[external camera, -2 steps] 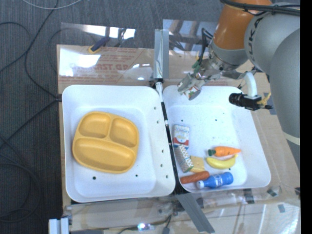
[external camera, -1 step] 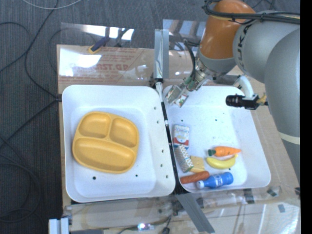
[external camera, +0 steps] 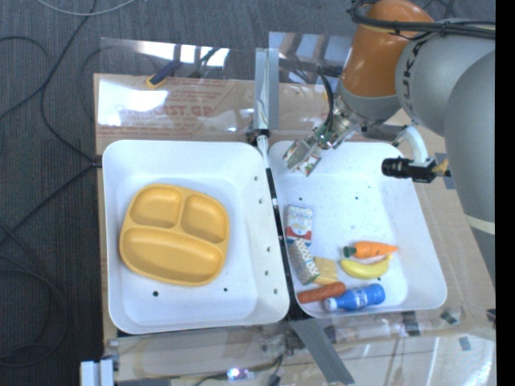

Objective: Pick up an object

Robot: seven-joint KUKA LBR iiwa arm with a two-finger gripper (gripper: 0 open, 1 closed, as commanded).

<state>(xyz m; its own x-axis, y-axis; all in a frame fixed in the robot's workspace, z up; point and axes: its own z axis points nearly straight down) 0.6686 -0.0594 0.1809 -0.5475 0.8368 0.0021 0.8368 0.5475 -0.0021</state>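
Observation:
My gripper (external camera: 304, 158) hangs over the far left corner of the right bin (external camera: 402, 215), with nothing seen between its fingers. Toward the bin's near side lie several small objects: a small white and red packet (external camera: 299, 221), a grey patterned packet (external camera: 302, 260), a yellow block (external camera: 325, 271), a carrot (external camera: 370, 249), a banana (external camera: 364, 268), a red sausage-shaped piece (external camera: 321, 293) and a blue bottle (external camera: 359, 298). All of them lie well below the gripper in the view, apart from it.
The left bin (external camera: 241, 175) holds a yellow divided plate (external camera: 173, 233). A metal divider post (external camera: 262, 95) stands behind the seam between the bins. A black knob (external camera: 398, 167) juts from the arm over the right bin's far side.

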